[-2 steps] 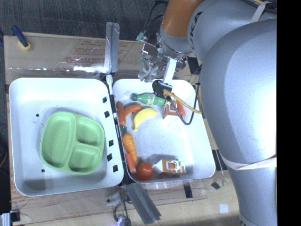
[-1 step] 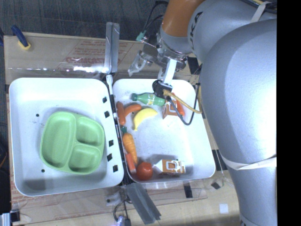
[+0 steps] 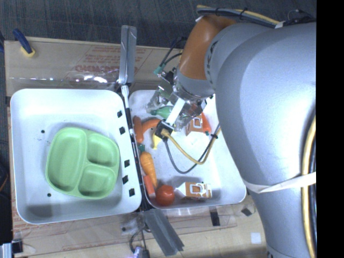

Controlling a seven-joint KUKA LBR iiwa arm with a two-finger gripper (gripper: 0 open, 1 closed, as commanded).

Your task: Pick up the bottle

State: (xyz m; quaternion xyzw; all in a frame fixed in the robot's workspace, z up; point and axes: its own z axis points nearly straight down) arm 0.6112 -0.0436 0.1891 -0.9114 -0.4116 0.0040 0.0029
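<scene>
A small bottle with an orange and white label (image 3: 196,190) lies on its side near the front edge of the right bin (image 3: 228,171), beside a red tomato (image 3: 165,194). A second item with a similar orange label (image 3: 198,123) lies at the back of that bin, partly under the arm. My gripper (image 3: 167,110) hangs low over the bin's back left corner, above a green item (image 3: 160,110) and close to the second labelled item. The wrist hides what lies directly beneath it.
Orange carrots (image 3: 148,167) and a yellow piece (image 3: 157,140) lie along the right bin's left wall. A cable (image 3: 185,155) loops across its floor. The left bin (image 3: 32,144) holds a green divided plate (image 3: 83,162). The arm's grey body covers the right side.
</scene>
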